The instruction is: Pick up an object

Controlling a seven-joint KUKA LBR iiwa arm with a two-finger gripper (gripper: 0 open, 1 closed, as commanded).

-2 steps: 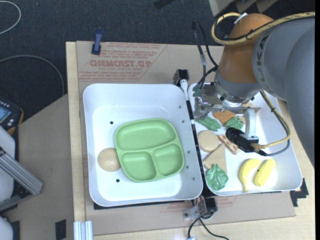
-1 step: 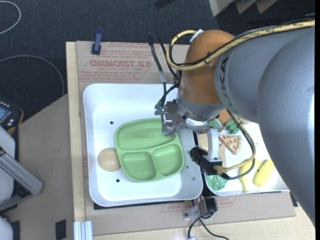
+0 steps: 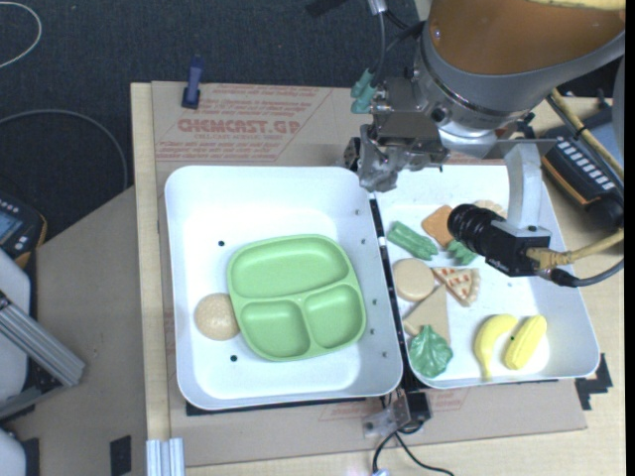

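My gripper (image 3: 380,171) hangs over the far end of the wall between the two bins, above the right bin's back left corner, with nothing seen in it. The right bin (image 3: 575,310) holds a green bean-shaped piece (image 3: 411,239), an orange cracker (image 3: 438,224), a round beige disc (image 3: 414,281), a pizza slice (image 3: 459,285), a tan wedge (image 3: 428,314), a green leaf (image 3: 430,351) and two yellow bananas (image 3: 508,342). In the left bin (image 3: 189,226) lie a green divided plate (image 3: 294,296) and a beige cookie (image 3: 213,317).
A black cylinder (image 3: 491,238) with a cable, fixed to the arm, reaches over the right bin's middle and hides part of the items there. A blue clip (image 3: 191,84) sits on the cardboard behind the left bin.
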